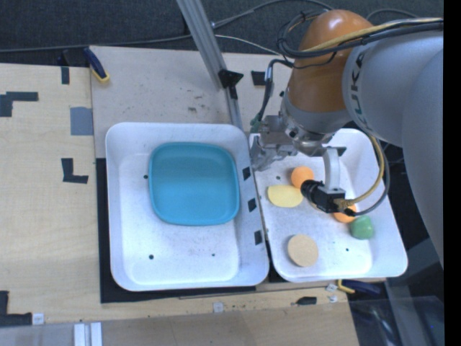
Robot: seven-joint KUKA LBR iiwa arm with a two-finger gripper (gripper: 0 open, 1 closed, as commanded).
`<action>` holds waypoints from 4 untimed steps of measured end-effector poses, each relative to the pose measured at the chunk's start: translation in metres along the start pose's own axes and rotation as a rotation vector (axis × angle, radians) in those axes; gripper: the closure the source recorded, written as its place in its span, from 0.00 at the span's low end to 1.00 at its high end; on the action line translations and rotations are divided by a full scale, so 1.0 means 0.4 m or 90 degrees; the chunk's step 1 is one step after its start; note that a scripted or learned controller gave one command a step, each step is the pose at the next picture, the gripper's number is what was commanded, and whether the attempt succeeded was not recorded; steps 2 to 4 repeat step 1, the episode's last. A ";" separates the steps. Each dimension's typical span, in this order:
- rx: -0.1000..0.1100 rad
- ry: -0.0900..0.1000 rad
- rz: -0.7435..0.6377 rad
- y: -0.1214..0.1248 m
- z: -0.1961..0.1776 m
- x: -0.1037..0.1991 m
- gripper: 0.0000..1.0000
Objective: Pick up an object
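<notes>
The right bin [385,254] holds a yellow oval piece [284,196], an orange ball [302,175], a round tan disc [302,250], a green object [361,228] and a small orange piece [343,213]. The arm's wrist hangs over the bin's upper left part, and my gripper [272,150] sits near the bin's left wall, just above and left of the orange ball and yellow piece. I see nothing held between its fingers. The wrist body hides much of the gripper.
The left bin [122,215] holds a blue square plate [193,182]. A slanted metal pole [209,45] rises behind the bins. Black and yellow cables [328,197] loop from the wrist over the right bin. Tape marks dot the wooden bench.
</notes>
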State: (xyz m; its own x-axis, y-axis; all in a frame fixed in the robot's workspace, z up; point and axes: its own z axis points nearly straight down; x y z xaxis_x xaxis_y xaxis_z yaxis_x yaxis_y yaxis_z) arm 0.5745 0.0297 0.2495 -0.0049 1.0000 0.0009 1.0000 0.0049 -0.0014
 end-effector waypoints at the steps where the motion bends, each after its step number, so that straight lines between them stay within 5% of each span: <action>1: 0.000 0.000 0.000 0.015 0.033 0.136 1.00; 4: 0.000 0.000 0.000 0.015 0.033 0.136 1.00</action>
